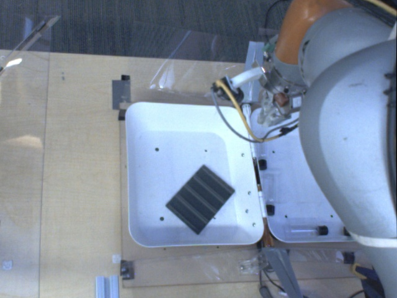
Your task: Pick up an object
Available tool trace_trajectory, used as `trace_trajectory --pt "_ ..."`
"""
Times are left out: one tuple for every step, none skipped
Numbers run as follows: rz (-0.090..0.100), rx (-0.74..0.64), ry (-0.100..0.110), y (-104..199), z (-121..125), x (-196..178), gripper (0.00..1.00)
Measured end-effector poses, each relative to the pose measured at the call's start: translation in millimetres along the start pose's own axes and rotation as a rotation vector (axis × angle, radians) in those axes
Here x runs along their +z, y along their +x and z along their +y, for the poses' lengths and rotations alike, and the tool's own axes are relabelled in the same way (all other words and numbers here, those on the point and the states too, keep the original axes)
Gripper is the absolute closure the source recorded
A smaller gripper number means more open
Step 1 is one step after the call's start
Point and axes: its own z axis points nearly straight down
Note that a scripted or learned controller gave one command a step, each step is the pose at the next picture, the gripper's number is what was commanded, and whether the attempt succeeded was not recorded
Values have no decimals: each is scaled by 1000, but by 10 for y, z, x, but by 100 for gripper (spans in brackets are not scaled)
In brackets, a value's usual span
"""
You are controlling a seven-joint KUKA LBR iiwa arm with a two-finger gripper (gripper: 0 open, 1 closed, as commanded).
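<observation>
A dark grey ribbed rectangular slab (200, 198) lies flat and turned diagonally in the left white bin (142, 166), towards its front right. My gripper (271, 113) hangs over the far left corner of the right bin (282, 185), close to the wall between the two bins. It is well behind and to the right of the slab and apart from it. Yellow and black cables loop off the wrist beside it. I see nothing held in it.
A thin pale stick with a black end (308, 230) lies near the front edge of the right bin. The grey arm (353, 123) covers most of that bin. A black bracket (121, 92) stands at the left bin's far left corner.
</observation>
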Motion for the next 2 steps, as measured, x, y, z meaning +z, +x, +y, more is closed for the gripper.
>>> trace_trajectory --pt "-5 -353 0 -110 419 336 100" --pt "-1 -380 -1 -116 -77 -263 100"
